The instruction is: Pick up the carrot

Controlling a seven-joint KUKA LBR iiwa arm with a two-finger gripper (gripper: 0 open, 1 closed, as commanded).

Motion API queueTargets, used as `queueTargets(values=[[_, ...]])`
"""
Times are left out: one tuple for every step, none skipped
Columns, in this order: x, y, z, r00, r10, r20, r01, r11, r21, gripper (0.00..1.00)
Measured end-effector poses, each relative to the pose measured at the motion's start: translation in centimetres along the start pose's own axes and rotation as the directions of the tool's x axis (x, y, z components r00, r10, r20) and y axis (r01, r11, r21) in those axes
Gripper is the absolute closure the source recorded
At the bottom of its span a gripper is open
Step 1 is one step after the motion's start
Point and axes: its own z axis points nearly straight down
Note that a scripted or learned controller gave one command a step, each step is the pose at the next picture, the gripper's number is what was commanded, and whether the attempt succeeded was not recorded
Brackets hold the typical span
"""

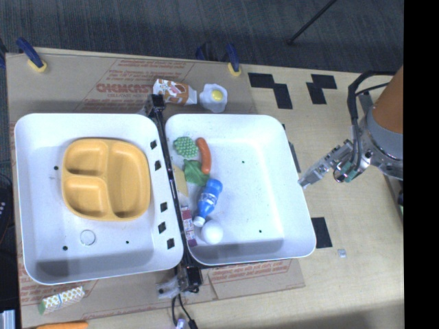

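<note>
The carrot is a short orange-red stick lying near the left wall of the right bin, in its far part. A round green piece sits just left of it, and a green leafy piece touches its near end. My gripper hovers outside the right bin, just past its right rim, well to the right of the carrot and holding nothing that I can see. The grey arm with its orange band comes in from the right edge.
A blue bottle and a white ball lie below the carrot along the same wall. The left bin holds a yellow divided tray. Behind the bins stand a small carton and a white-and-yellow item.
</note>
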Motion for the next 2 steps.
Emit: queueTargets(values=[[0.0, 0.0, -6.3, 0.996, -0.085, 0.003, 0.085, 0.996, -0.001, 1.00], [0.0, 0.0, 1.2, 0.978, -0.208, 0.001, 0.208, 0.978, 0.001, 1.00]])
